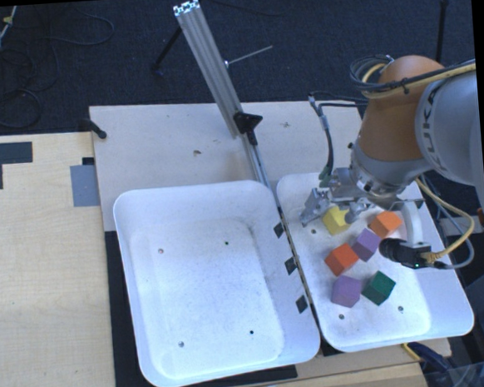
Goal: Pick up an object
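Left bin [145, 238] lay white and shallow at the view's left; right bin [452, 318] sat touching it along the middle divider, and held all the blocks. Going across the right bin: yellow block [336, 219] near the top left, directly under the gripper [336, 204]; red-orange block [341, 259] below it; purple block [346, 290] lower again; a second, smaller purple block [366, 244] just beside the red-orange one; green block [379, 287] near the lower purple; orange block [386, 223] toward the right, partly under the arm [404, 134].

Gripper hung low over the yellow block, metal parts close about its top; how wide it stood could not be made out, nor whether it had the block in its grasp; arm body hid much of the wrist.

Judged step: the approach or grasp on the yellow block, lift not yet done. Next move would call for a firm closure on that block and a straight rise, keeping clear of the neighbouring smaller purple and orange blocks; a slipped grip seemed a fair risk.
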Action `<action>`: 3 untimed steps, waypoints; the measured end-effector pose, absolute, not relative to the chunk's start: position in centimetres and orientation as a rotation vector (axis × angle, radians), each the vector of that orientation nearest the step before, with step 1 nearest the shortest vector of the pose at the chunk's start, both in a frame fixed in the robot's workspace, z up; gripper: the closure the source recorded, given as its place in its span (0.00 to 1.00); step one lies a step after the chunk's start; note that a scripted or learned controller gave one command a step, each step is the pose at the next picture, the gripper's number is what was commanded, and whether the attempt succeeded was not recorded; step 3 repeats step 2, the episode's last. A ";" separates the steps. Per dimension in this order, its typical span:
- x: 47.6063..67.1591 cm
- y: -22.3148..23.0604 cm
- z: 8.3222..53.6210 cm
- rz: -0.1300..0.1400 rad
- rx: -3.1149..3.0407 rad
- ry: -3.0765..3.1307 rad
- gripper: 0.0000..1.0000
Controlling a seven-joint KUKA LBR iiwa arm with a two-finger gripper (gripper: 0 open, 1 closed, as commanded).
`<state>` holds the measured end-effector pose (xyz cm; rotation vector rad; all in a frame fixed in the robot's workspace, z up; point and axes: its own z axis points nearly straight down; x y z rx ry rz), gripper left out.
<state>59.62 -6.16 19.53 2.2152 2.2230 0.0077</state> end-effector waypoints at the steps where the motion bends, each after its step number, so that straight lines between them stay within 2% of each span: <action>1: 62.2 -13.1 26.9 0.003 2.219 2.211 0.00; 2: 64.2 -10.9 12.2 -0.004 2.215 2.226 0.00; 3: 64.2 -10.9 12.2 -0.004 2.215 2.226 0.00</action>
